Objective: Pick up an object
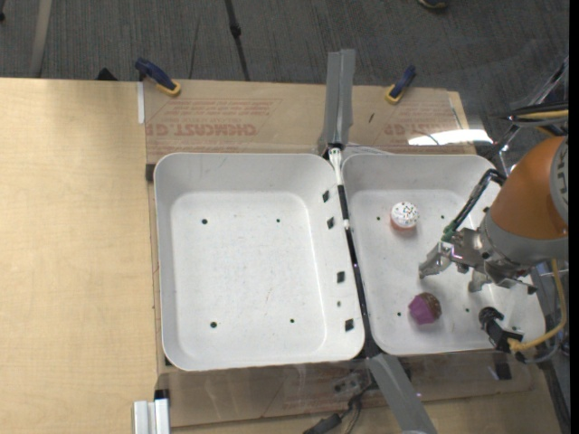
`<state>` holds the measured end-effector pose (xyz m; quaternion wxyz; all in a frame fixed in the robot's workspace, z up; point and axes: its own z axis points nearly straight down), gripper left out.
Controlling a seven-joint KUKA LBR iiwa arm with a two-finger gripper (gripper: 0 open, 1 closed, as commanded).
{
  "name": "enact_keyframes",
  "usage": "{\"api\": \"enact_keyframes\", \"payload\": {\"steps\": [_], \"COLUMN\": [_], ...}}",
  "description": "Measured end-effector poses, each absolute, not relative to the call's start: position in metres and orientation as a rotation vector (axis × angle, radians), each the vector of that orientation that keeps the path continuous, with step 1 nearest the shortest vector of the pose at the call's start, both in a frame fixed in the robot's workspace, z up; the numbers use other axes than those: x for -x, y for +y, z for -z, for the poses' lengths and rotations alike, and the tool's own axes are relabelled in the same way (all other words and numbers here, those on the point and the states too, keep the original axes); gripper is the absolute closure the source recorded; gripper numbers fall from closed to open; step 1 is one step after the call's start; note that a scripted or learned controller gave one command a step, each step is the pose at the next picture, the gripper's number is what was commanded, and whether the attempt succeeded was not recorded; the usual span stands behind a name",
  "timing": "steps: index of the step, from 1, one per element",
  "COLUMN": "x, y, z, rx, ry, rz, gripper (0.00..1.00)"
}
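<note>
The hand (443, 265) hangs low over the right-hand shallow white plastic bin (380, 333), toward that bin's right edge; whether it is apart or together cannot be told from this angle, and nothing shows between its tips. Behind it the grey arm with the orange band (534, 197) reaches in over the bin's right rim. A small purple rounded object (424, 308) lies on the bin floor just beside the hand, nearer the front edge and apart from it. A small round white ball with dark speckles (404, 215) sits near the middle of the same bin, toward its back edge. The left-hand shallow white plastic bin (172, 269) adjoins it on the wooden tabletop (72, 242). Two blue-and-orange spring clamps (157, 76) grip the brown cardboard sheet (235, 120) at the tabletop's back edge.
</note>
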<state>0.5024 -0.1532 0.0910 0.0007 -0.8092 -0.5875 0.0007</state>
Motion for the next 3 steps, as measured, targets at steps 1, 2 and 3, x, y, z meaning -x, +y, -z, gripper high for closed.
{"api": "enact_keyframes", "payload": {"steps": [1, 2, 3], "x": [-0.574, -0.478, -0.478], "y": [-0.204, -0.190, -0.097], "z": [-0.092, -0.161, -0.090], "rx": [2.409, 2.425, 2.466], "ry": [-2.010, -1.995, -1.942], "rz": [0.005, -0.003, -0.004], "gripper": [0.00, 0.00, 0.00]}}
